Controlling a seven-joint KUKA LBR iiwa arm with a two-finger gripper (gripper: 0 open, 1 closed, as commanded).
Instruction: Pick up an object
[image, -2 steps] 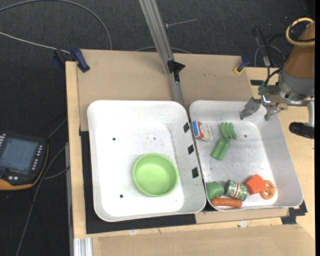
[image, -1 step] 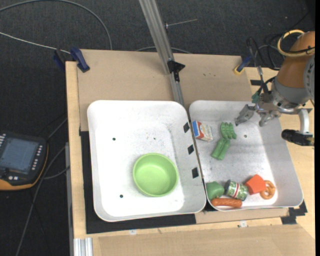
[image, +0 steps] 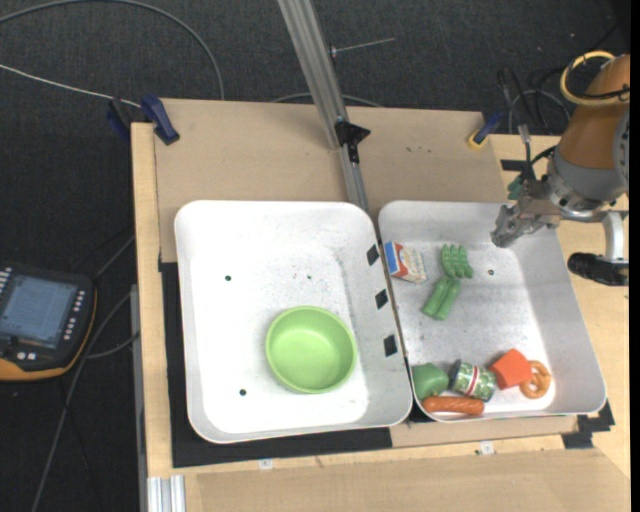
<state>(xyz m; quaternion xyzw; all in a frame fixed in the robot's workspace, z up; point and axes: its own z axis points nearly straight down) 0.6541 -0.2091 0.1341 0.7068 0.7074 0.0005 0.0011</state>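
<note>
Toys (image: 480, 382) piled at right bin's (image: 560, 300) near edge | green bowl (image: 311, 348) in left bin (image: 215, 250) | my gripper (image: 503, 232) over right bin's far corner, carrying nothing, can't tell more

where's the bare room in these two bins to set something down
Left bin: bare all around the green bowl, widest along its far side. Right bin: a bare patch mid-floor, between the green toy fork and the near cluster. Crowded: the near edge, where the can, carrot and pretzel bunch. The gripper hangs over the far corner.
</note>
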